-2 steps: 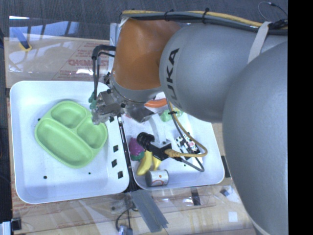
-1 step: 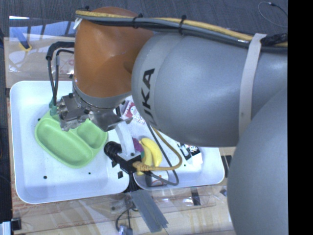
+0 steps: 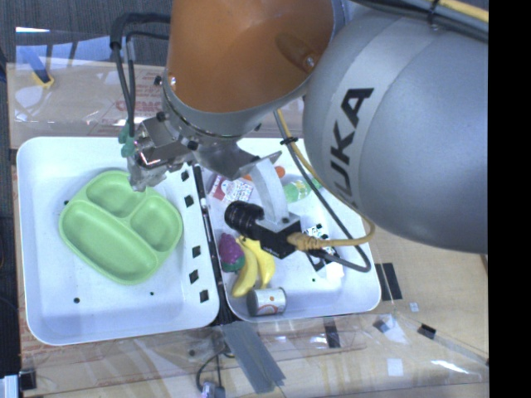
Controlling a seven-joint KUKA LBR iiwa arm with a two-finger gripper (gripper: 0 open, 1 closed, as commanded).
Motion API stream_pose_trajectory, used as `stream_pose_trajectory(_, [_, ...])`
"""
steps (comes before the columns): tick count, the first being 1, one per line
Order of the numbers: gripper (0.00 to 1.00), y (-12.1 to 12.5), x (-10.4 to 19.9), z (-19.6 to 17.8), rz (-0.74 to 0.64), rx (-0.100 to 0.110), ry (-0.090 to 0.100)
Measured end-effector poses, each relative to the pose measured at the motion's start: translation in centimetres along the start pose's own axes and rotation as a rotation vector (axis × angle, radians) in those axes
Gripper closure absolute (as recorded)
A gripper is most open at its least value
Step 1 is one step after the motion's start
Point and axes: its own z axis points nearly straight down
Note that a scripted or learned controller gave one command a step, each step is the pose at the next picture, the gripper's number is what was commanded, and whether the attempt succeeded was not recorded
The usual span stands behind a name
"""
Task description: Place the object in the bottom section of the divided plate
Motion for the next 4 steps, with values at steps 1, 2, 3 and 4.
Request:
stream_pose_trajectory(1, [1.0,-1.7,-2.0,10.2,0.234,0.006,-0.002])
stream_pose_trajectory(2, [1.0,-0.3,2.1,6.9,0.092,0.002,-0.001])
stream_pose_trajectory(3, [1.0,-0.5,1.3,16.5,-0.208,0.005,-0.001])
stream_pose_trajectory(4, [1.0,-0.1,0.8,27.0,-0.279,0.006,0.0])
